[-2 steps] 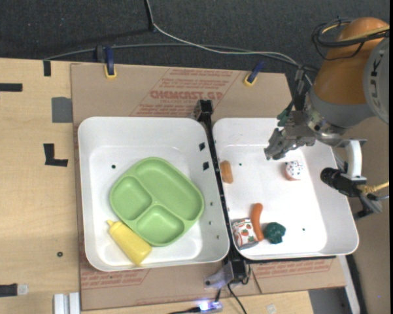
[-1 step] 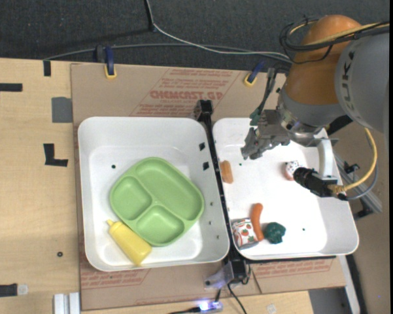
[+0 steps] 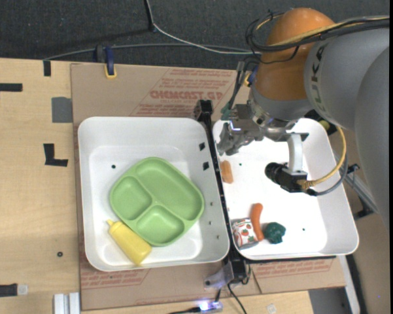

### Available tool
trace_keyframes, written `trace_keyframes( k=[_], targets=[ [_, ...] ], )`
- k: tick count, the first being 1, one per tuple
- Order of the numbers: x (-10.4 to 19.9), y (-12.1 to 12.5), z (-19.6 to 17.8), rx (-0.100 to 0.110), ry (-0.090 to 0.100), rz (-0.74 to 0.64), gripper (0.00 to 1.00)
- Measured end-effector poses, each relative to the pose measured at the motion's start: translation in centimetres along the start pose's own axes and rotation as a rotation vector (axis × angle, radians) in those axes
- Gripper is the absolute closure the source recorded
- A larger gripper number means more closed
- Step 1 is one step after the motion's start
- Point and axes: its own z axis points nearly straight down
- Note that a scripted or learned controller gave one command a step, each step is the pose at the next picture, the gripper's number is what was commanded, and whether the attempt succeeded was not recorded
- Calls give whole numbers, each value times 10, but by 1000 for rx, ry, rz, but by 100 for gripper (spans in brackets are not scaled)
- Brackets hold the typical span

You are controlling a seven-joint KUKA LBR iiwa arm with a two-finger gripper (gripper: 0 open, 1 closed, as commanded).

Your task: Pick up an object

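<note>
While the tool (image 3: 232, 138), its state untellable, is poised above the sausage (image 3: 227, 172), nothing is held.

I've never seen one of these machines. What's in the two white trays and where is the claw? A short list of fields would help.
left bin: green divided plate, yellow bottle at its near-left corner
right bin: small orange piece, carrot, green lump, small printed carton
gripper: over the right bin's far-left corner, above the orange piece
held: nothing seen between the fingers
</note>
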Motion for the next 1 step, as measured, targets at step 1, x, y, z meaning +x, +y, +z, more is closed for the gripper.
trace_keyframes(
  k=[1],
  targets=[
    [57, 12, 18, 1, 0, 0, 100]
  ],
)
